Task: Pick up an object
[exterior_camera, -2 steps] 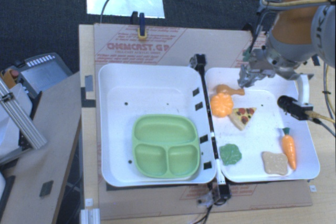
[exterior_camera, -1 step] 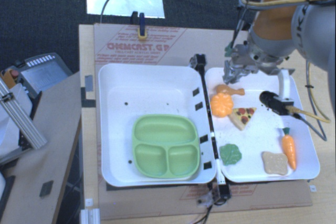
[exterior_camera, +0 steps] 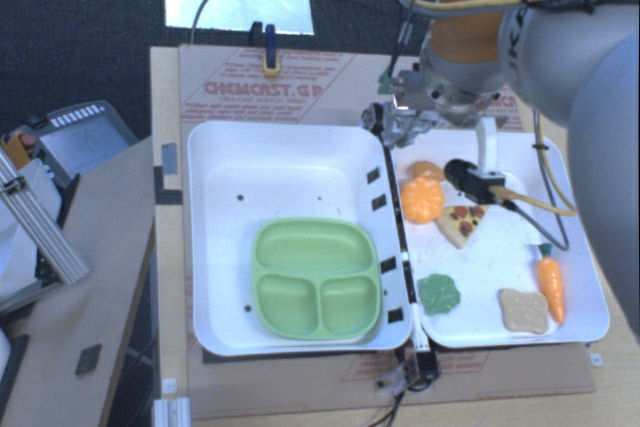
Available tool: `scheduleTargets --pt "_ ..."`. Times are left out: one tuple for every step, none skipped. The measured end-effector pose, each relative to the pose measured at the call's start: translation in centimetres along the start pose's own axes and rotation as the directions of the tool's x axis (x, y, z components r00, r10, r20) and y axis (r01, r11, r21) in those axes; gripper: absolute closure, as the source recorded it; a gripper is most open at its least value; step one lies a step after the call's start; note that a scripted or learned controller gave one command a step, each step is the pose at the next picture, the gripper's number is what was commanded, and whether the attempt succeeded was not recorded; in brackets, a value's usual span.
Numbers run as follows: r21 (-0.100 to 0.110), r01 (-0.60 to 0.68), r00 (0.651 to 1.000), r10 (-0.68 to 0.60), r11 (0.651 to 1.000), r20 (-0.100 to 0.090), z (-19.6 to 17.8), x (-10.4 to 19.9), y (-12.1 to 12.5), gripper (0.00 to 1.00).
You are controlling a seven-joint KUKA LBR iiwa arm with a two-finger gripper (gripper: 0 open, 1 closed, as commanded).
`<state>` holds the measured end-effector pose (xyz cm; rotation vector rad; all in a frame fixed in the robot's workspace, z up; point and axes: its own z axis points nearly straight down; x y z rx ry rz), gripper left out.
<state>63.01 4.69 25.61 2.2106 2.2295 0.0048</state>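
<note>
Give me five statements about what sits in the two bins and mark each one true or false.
1. The green tray lies in the left bin. True.
2. The carrot lies in the left bin. False: it lies in the right bin, near its right wall.
3. The pizza slice lies beside the orange pumpkin. True.
4. The slice of bread rests on the green tray. False: it lies on the right bin's floor, next to the carrot.
5. The broccoli lies in the right bin. True.
</note>
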Motion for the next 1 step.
scheduleTargets --pt "0.000 -0.002 1.000 0.002 1.000 0.000 0.82 5.29 2.27 1.00"
